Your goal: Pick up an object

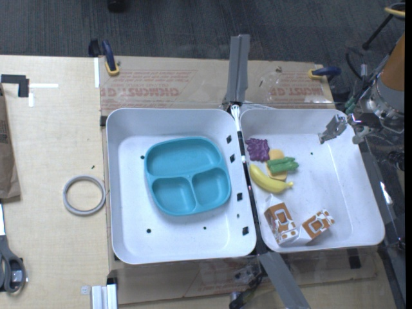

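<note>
The right bin (pixel 347 192) holds a purple bunch of grapes (pixel 258 149), a small yellow piece (pixel 276 154), a green vegetable (pixel 282 165) and a yellow banana (pixel 270 182) clustered near its left wall. Two brown-and-white cartons (pixel 281 224) (pixel 317 224) lie near its front edge. The left bin (pixel 129 224) holds a blue divided plate (pixel 187 175). My gripper (pixel 334 129) hangs over the right bin's far right corner, well apart from all the objects, with nothing seen in it.
The arm (pixel 389 89) comes in over the right bin's far right rim. A grey post (pixel 238 69) stands behind the wall between the bins. A tape ring (pixel 84 194) and scissors (pixel 9 272) lie on the bench at left.
</note>
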Controlling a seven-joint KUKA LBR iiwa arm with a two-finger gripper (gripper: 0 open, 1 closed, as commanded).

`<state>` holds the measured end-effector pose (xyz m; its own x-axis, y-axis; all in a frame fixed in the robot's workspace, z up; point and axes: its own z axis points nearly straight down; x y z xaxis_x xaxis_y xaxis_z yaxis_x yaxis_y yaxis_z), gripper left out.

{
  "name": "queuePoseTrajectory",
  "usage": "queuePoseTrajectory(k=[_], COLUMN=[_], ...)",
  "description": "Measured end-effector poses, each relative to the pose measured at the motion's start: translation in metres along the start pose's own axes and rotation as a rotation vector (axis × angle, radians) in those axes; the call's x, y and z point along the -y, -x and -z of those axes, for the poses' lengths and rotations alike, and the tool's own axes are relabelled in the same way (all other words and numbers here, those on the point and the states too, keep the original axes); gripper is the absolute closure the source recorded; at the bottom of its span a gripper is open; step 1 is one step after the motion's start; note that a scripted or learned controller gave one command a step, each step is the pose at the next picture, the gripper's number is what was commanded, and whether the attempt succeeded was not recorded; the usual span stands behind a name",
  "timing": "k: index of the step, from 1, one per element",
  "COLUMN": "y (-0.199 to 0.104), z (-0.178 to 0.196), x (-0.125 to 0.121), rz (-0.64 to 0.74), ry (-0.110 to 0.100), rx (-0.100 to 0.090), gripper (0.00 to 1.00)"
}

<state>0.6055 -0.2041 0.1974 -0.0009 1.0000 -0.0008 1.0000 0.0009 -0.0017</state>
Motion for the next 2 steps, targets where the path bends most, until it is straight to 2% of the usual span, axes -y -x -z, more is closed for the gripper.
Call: queuePoseTrajectory(k=[1,2], y=[0.0,-0.036], z=[0.0,0.007], x=[0.0,-0.007], rz=[0.0,-0.19], ry=[0.0,0.0], rx=[0.0,0.0], gripper=[0.0,0.0])
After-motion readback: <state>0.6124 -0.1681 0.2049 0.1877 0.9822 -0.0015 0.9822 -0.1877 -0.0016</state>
